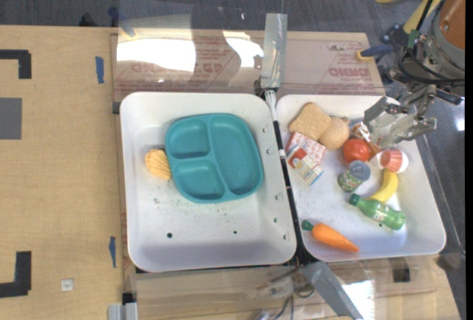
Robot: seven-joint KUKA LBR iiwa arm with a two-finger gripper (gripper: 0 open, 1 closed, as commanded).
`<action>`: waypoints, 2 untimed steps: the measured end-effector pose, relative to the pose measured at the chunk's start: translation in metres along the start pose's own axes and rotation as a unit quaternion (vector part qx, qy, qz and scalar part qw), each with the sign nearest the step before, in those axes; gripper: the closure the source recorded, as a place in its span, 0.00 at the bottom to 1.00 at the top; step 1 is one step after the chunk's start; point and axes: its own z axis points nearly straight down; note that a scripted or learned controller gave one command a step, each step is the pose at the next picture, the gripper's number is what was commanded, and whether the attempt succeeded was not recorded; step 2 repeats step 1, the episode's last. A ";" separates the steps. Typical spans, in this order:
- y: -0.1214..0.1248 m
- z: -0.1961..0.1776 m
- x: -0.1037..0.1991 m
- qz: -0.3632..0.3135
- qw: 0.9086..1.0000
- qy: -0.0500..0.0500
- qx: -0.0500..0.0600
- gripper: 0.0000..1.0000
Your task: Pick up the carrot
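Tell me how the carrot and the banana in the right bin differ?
The carrot is orange with a green stub at one end; the banana is yellow. The carrot lies alone near the bin's front edge, pointing across it; the banana sits further back, tilted, touching a green bottle. The carrot tapers to a point, while the banana is curved and blunt. Both are toy foods in the right bin, and the end effector is over neither.
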 end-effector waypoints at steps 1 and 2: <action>0.073 0.079 -0.035 -0.030 0.999 0.000 -0.010 1.00; 0.073 0.079 -0.035 -0.030 0.999 0.000 -0.010 1.00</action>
